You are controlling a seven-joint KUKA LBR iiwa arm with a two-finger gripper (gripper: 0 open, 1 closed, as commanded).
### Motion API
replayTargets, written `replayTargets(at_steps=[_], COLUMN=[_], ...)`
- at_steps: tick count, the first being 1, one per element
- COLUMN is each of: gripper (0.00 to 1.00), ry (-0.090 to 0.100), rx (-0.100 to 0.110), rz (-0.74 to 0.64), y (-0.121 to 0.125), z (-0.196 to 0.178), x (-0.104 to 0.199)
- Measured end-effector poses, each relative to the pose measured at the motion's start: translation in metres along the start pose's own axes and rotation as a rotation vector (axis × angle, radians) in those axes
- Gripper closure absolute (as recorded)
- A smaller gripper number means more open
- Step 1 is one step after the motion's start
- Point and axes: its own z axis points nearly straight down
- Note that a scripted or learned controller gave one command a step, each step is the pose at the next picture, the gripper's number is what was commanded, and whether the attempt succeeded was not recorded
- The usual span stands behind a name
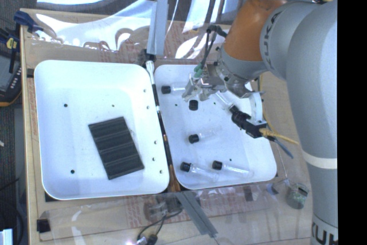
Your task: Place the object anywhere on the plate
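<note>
Item 1. Left bin [63,83]: shallow, white, smooth plastic with rounded corners and a few small dark holes in its floor. It bore the plate [116,147], a dark rectangular slab with fine ribs running across it. The plate lay flat and askew toward the bin's near side, nothing resting on it, so the task looked not yet done.

Item 2. Right bin [255,152]: same make, touching the left bin along a shared edge. It served as the stock tray and held the task's things, five small clear tubes with black caps, all lying on their sides.
- Far tube [166,89], near the far left corner.
- Second tube [193,104], just beside the gripper.
- Middle tube [194,138], alone on the open floor.
- Near pair [185,167], whose glassy bodies were hard to make out against the white.

Item 3. Arm [298,37]: grey and matte, with an orange band [252,26]. It reached in from the right, presumably to pick from the stock.

Item 4. Gripper [198,86]: pale metal, cluttered with cables, low over the far part of the right bin, between the far tube and the second tube. Whether it was released, clenched or grasping a tube I could not tell. I would not have called any tube held.

Item 5. Bench [92,218]: pale, with worn markings.
</note>
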Motion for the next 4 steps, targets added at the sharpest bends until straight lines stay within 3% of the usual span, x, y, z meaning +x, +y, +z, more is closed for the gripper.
replayTargets(at_steps=[1, 2, 3, 4], gripper=[1.0, 1.0, 1.0, 0.0], ry=[0.001, -0.001, 0.0, 0.0], rx=[0.002, 0.001, 0.002, 0.002], rz=[-0.137, 0.147, 0.077, 0.077], y=[-0.087, -0.073, -0.048, -0.048], z=[0.005, 0.005, -0.002, -0.002], x=[0.047, 0.142, 0.209, 0.208])
